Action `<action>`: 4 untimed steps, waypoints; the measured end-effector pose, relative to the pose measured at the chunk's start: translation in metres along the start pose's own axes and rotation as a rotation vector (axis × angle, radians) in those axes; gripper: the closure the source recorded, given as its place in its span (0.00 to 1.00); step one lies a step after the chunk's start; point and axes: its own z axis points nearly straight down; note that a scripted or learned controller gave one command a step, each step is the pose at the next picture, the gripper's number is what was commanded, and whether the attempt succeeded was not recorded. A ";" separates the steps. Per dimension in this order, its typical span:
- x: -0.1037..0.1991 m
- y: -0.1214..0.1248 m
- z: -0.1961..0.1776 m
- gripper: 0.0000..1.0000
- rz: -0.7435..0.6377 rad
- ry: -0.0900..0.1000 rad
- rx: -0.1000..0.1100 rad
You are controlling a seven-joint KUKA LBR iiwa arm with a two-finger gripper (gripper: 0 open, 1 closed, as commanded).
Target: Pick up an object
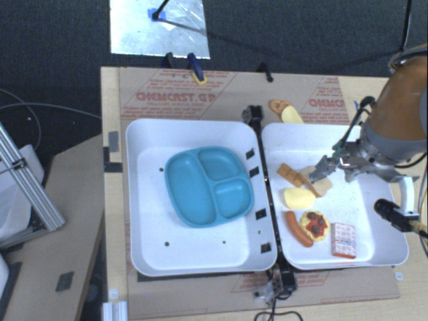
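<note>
1. Bread stick is lying in the right bin, long axis running upper-left to lower-right, just left of the end effector.
2. End effector is hovering low over a tan piece; its opening cannot be told.
3. Left bin is holding a blue plate.

Fixed overhead slant onto both bins
</note>
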 end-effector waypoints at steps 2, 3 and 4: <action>0.046 0.056 0.000 1.00 -0.002 0.000 -0.005; 0.046 0.056 0.000 0.00 -0.002 0.000 -0.004; 0.073 -0.035 -0.003 0.00 0.002 0.001 0.005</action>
